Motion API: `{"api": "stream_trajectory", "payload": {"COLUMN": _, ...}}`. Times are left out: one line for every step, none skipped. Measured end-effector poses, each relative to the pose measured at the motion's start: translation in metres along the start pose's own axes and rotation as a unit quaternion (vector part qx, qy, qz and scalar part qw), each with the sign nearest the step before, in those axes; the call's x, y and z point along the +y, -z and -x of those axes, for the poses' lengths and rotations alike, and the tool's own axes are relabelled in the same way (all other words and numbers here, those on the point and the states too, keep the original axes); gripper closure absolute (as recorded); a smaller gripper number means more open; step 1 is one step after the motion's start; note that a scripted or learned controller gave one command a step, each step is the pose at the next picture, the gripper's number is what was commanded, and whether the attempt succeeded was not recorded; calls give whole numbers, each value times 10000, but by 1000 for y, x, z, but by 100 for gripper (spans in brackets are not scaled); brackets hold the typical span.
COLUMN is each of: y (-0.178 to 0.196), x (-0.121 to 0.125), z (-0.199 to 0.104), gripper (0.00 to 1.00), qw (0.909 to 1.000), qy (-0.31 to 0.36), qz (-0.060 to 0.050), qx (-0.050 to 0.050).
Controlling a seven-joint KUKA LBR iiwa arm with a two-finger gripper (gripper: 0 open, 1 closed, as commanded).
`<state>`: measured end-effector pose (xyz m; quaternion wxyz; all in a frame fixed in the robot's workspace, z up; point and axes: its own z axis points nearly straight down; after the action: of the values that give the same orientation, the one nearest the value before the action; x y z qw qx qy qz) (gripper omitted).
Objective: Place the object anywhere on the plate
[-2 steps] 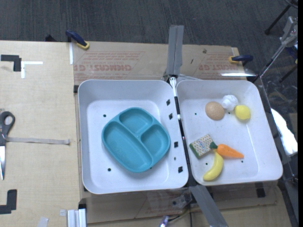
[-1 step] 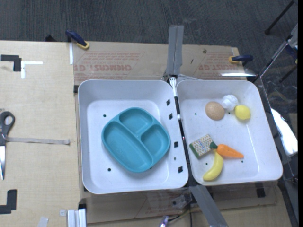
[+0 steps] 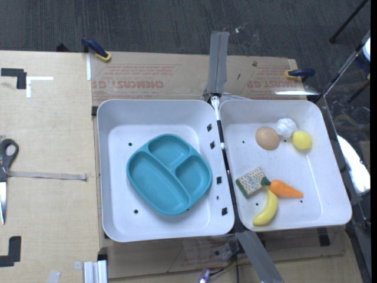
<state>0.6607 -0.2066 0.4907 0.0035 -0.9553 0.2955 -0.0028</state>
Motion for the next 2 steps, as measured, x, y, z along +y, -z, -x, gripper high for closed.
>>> {"api": "stream_trajectory", "payload": {"y": -1, "x": 12, "z": -8, "gripper": 100, "qw": 9806, "qy": 1962, "qz": -17, "qx": 7}}
{"api": "stream_trajectory", "payload": {"y": 7, "x": 9, "z": -10, "gripper": 100, "qw": 9804, "qy": 1968, "qz": -93, "qx": 50}}
